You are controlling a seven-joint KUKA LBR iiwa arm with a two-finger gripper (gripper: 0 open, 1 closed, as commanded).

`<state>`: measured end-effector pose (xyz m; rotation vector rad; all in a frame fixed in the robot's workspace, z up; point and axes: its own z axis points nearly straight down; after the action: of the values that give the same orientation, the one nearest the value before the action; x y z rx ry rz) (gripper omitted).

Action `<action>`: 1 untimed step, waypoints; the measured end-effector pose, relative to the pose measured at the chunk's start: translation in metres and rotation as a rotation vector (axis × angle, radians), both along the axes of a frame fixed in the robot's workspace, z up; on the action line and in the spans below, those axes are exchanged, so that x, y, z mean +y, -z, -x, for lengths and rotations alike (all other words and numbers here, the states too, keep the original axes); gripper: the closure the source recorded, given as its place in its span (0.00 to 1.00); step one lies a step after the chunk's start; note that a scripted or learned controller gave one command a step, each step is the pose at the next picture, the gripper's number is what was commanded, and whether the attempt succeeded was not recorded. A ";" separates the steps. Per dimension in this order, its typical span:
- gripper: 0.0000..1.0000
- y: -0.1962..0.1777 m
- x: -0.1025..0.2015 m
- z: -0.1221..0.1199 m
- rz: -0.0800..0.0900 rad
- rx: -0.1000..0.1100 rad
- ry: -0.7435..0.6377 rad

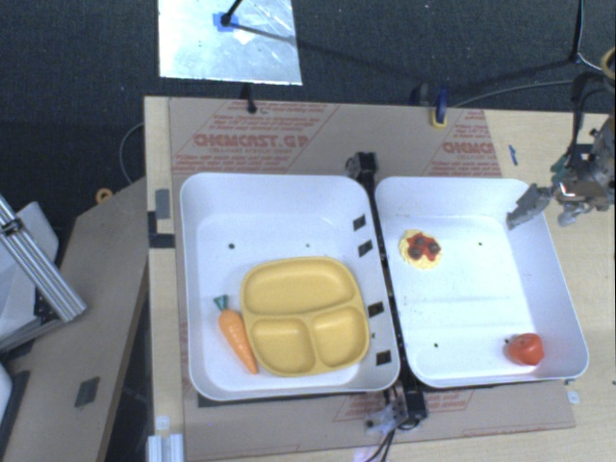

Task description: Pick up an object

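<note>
Two shallow white bins sit side by side on a bench. The left bin [202,258] holds a yellow divided plate [303,313], with a toy carrot [235,337] lying just beside the plate's left edge. The right bin [563,296] holds a red tomato [524,348] near its front right corner and a small yellow tart with red berries [421,248] toward its back left. The gripper [547,203] hovers over the right bin's back right corner, fingers spread apart and holding nothing.
</note>
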<state>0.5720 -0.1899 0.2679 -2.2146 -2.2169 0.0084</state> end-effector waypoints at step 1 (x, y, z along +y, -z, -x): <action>0.00 -0.006 0.001 -0.002 0.003 -0.012 -0.003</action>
<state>0.5742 -0.1892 0.2744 -2.2181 -2.2277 -0.0013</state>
